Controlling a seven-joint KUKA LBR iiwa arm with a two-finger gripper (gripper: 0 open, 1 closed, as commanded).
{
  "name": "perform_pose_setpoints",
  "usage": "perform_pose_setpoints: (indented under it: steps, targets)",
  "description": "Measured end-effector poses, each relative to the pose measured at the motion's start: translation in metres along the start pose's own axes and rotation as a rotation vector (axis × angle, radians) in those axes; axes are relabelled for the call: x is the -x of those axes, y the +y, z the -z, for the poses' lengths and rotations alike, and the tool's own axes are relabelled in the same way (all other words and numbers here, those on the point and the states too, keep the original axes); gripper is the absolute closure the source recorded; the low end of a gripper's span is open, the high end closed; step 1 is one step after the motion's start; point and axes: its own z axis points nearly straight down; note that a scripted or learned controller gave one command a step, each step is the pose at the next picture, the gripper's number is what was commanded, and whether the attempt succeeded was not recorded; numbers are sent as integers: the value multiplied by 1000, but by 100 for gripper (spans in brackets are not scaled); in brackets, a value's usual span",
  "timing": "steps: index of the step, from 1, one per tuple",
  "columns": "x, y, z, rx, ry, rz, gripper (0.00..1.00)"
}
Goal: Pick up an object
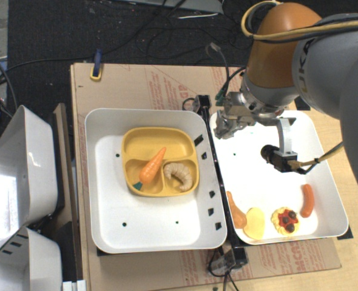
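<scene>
Item: pick-up trial, seen from beside the bench (142, 80). Nearest, along the near wall of the right bin (252, 180), four small toy foods lie in a row: an orange drumstick (235, 210) hard against the left wall, a yellow wedge (255, 223) touching it, a round tart (286, 220) with red topping just beside that, and a sausage (307, 200) near the right wall. Further back, in the left bin (155, 217), a yellow plate (130, 147) carries a carrot (153, 165) and a shrimp (180, 176) in adjoining compartments. Further still, the pincer (229, 125) hangs over the far left corner of the right bin, close to the rim between the bins; whether it is spread or pressed together I cannot tell, and nothing shows in its grip. Behind it is the arm (324, 59), which reaches in from the right. Risks, as I judge them: the pincer is well apart from every candidate, so a descent here would likely close on bare floor or strike the rim. The drumstick and wedge touch, so a grasp there may nudge one aside or catch both. The drumstick against the wall leaves little room on that side. The sausage looks round and may roll out of a pinch.
</scene>
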Motion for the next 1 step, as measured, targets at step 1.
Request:
perform_pose_setpoints:
  steps: [1]
  targets:
    - [-52, 0, -14, -1, 0, 0, 100]
